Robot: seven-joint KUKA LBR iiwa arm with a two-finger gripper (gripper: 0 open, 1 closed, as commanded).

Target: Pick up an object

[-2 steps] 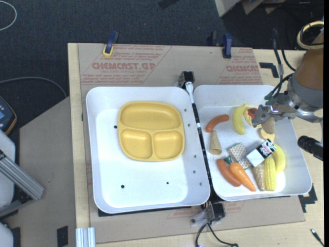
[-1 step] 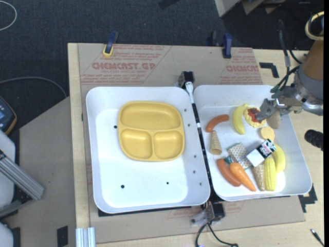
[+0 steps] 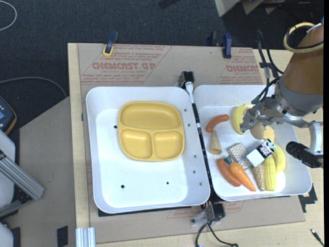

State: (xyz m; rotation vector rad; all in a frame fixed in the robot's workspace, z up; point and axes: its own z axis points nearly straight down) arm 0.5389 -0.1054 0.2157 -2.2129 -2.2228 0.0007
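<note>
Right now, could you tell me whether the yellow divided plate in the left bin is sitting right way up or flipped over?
Right way up: the yellow divided plate lies flat in the left bin with its three hollow compartments facing the camera.

Two white bins: left bin [image 3: 97, 153], right bin [image 3: 226, 94]. Mustard-yellow divided plate [image 3: 151, 129] in the left one. In the right: red-orange sausage [image 3: 217, 122], orange carrot [image 3: 237, 173] with a green tip, tan cone [image 3: 215, 143], pale yellow corn cob [image 3: 260, 176], yellow banana [image 3: 279, 158], yellow round fruit [image 3: 238, 118], small white carton [image 3: 260, 154] with black markings. Tan bench board [image 3: 154, 66] printed with red lettering. Grey arm [image 3: 303, 81] with an orange band.
</note>
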